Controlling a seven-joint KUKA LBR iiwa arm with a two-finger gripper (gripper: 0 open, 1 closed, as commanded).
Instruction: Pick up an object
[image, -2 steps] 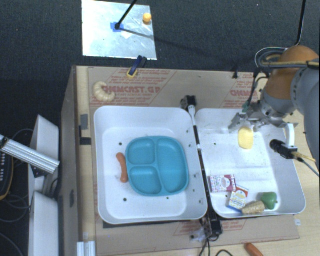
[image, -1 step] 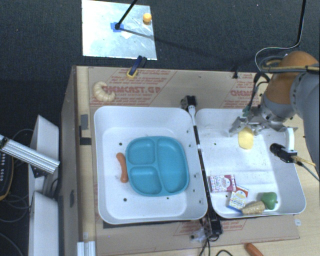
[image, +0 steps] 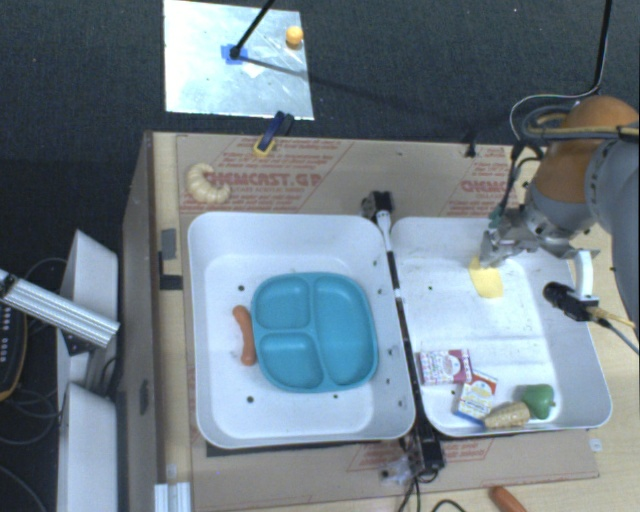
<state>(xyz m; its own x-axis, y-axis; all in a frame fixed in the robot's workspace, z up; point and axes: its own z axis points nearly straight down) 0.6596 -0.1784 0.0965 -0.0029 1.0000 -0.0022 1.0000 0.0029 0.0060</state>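
Now, nearest the camera, the right bin (image: 575, 350) carried a small carton (image: 445, 367), a green piece (image: 537, 399) and a pale root-like item (image: 505, 415) along its front edge. Next door, the left bin (image: 215, 300) held a blue divided plate (image: 313, 331) with a sausage (image: 245, 335) beside it. Farther back, the yellow block (image: 487, 282) lay just below-left of the gripper (image: 497, 244), almost touching; whether it grasped anything, I couldn't tell.

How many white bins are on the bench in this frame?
2. The left bin holds a blue tray and a sausage; the right bin sits directly beside it, under the end effector.
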